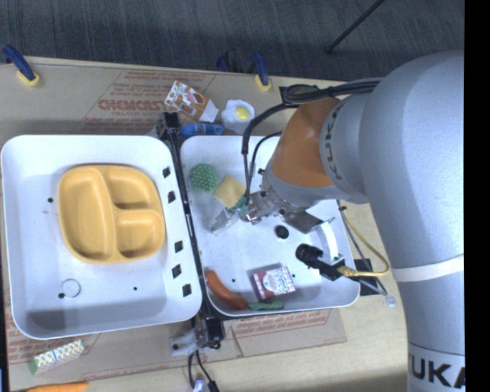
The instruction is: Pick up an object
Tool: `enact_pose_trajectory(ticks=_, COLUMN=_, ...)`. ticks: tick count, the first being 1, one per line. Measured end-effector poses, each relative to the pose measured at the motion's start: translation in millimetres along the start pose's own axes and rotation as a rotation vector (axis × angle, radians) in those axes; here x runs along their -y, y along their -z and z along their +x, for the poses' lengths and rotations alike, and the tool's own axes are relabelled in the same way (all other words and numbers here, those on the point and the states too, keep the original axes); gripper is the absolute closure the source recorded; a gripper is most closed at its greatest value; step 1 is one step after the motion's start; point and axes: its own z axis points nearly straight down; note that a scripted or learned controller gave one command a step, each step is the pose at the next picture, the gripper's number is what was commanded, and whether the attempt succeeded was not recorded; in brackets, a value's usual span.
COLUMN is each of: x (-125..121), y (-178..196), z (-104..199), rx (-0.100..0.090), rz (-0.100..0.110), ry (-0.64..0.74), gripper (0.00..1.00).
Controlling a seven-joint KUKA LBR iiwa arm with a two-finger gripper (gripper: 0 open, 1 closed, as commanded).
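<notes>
The yellow block lies in the right bin, near its far left corner, beside a green ball. Along the bin's near edge lie a small red box and an orange carrot. The gripper hangs just nearer than the block; its fingers look apart, holding nothing. The left bin holds a yellow tray.

- A yellow divided tray lies in the left bin.
- Blue clamps grip the cardboard at ten and twelve o'clock.
- A wrapped candy lies at seven o'clock.
</notes>
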Motion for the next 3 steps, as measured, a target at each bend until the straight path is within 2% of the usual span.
enact_pose_trajectory(ticks=1, x=-54, y=0, z=-23, rx=0.001, rz=0.0, ry=-0.071, gripper=0.0)
enact_pose_trajectory(ticks=2, x=-54, y=10, z=-23, rx=0.0, rz=0.002, ry=-0.063, gripper=1.0)
enact_pose_trajectory(ticks=3, x=-54, y=10, z=-23, rx=0.0, rz=0.002, ry=-0.062, gripper=0.0)
